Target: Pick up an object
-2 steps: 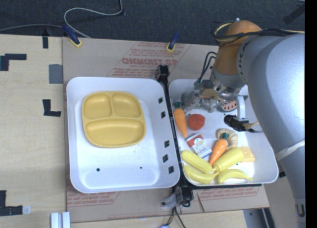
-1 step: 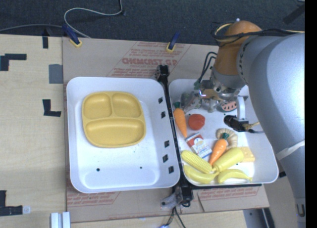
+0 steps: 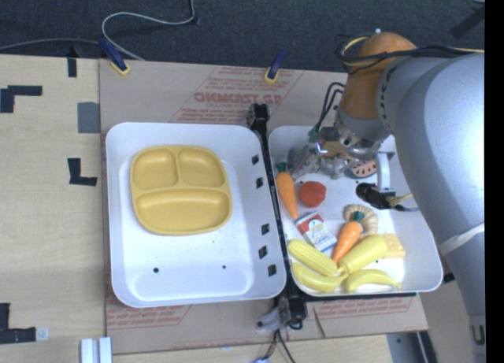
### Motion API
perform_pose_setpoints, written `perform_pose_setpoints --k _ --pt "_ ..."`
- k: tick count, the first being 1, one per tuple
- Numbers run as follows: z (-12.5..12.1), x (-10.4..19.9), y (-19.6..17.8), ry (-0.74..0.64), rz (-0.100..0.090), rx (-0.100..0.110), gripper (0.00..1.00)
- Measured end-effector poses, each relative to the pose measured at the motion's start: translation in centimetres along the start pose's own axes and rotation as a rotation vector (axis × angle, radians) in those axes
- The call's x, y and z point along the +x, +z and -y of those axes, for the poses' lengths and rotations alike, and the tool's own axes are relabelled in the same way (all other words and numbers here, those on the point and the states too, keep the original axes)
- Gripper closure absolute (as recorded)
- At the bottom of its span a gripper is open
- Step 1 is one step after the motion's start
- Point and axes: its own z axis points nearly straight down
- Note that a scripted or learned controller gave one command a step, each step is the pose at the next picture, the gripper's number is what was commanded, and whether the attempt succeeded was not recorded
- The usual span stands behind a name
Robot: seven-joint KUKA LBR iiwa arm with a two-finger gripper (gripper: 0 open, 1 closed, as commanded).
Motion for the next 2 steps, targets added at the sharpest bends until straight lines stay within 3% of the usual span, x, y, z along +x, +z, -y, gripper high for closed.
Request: perform_pose_setpoints --k 1,2 --pt "0.0 -0.1 0.0 -0.001 -0.003 0.0 0.0" --pt "1.3 0.2 -0.1 0.007 -0.002 -0.046 0.0"
